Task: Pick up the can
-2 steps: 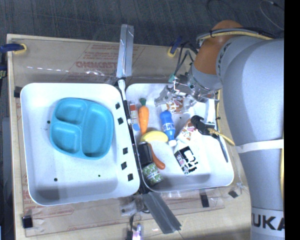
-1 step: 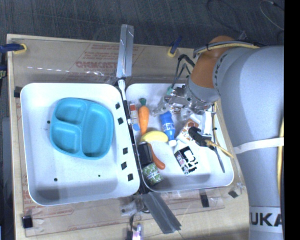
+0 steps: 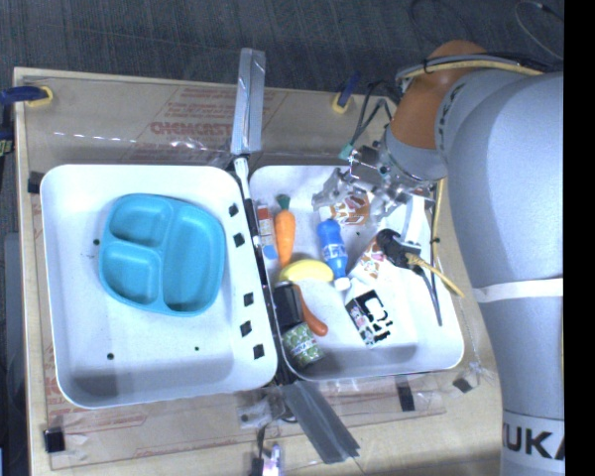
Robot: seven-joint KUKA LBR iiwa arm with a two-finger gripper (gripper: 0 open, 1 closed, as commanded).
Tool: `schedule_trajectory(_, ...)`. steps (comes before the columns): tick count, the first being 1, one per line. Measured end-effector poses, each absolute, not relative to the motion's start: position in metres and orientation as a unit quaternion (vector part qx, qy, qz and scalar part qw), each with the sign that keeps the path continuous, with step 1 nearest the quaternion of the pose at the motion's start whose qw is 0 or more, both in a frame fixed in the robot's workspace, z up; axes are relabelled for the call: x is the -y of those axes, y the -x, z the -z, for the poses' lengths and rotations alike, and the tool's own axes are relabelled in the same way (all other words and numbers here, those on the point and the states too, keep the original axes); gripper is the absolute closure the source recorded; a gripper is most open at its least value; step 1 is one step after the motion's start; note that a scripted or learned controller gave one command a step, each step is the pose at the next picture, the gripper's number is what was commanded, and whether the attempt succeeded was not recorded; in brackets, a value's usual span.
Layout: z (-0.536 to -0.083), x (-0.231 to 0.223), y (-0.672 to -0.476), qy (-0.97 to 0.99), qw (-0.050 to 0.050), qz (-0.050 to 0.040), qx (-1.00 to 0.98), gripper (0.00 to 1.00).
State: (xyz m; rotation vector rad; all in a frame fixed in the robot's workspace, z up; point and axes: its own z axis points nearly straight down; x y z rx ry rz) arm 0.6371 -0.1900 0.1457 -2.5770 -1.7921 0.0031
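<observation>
While a blue tray (image 3: 164,256) sits in the left bin (image 3: 69,296), the can (image 3: 302,343) lies at the right bin's near-left corner; the claw (image 3: 362,188), grip unclear, hovers well apart, approach pending.

Can (image 3: 302,342): one unit, dark body with green speckled label, lying on its side at the right bin's 7 o'clock corner, against the dividing wall.

Fixed overhead slant onto both bins (image 3: 50,266)
</observation>
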Motion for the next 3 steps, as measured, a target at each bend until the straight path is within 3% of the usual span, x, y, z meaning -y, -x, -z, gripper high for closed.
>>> schedule_trajectory(1,-0.091,0.194,-0.648,0.870,0.003,-0.0021,0.493,0.00)
schedule_trajectory(2,-0.101,0.192,-0.648,0.868,0.005,-0.0033,0.496,1.00)
schedule_trajectory(3,-0.091,0.200,-0.586,0.865,0.002,-0.0019,0.501,1.00)
